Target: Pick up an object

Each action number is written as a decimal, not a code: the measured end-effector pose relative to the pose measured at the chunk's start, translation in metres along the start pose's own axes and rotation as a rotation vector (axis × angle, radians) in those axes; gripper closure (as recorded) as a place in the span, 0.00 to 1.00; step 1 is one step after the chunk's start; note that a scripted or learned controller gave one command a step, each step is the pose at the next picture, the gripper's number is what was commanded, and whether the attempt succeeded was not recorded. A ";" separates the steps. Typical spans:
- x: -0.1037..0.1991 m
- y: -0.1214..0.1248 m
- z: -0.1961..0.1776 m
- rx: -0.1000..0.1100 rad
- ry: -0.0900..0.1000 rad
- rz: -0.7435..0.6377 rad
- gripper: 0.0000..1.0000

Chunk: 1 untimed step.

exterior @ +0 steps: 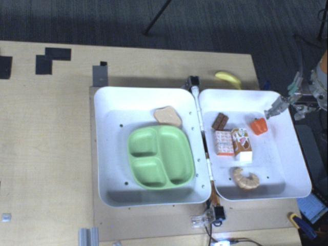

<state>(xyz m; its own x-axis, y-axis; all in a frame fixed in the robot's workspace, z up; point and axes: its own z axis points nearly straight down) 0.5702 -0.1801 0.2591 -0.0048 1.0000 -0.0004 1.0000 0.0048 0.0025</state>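
Two white bins sat side by side on the bench. The left bin (110, 137) held a green divided tray (160, 156), biggest item there, with a tan bread-like slice (167, 116) just behind it, near the tray's back edge. Neither looked like an easy pick: the tray was wide, flat and rigid, too broad for two fingers except at a rim.

The right bin (287, 168) held the smaller stuff. A red-and-white carton (224, 142) and a brown-and-white box (242, 144) lay touching, side by side, near the bin's middle. Probably light card, stiff enough, best pinched across the narrow sides. A croissant-like pastry (246, 179) lay nearer the front, likely soft or rubbery, curved, take it across the middle. A dark chocolate-like bar (220, 121) sat behind the cartons, thin and flat, hard to get under. An orange block (259, 126) lay closest to the gripper (279, 108), small, looked rigid and light, probably smooth plastic that could slip; grip across its flat faces.

The gripper hung over the right bin's back right corner, just beside the orange block, carrying nothing I could see. Couldn't tell how its jaws stood, too small and blurred.

A yellow banana (228, 79) lay on the bench behind the bins.
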 end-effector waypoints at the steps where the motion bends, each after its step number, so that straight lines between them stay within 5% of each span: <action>1: 0.003 0.023 0.156 -0.002 0.000 0.001 0.00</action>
<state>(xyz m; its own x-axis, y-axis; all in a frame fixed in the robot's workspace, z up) 0.5939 -0.1765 0.1032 -0.0034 1.0000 -0.0005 1.0000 0.0034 0.0043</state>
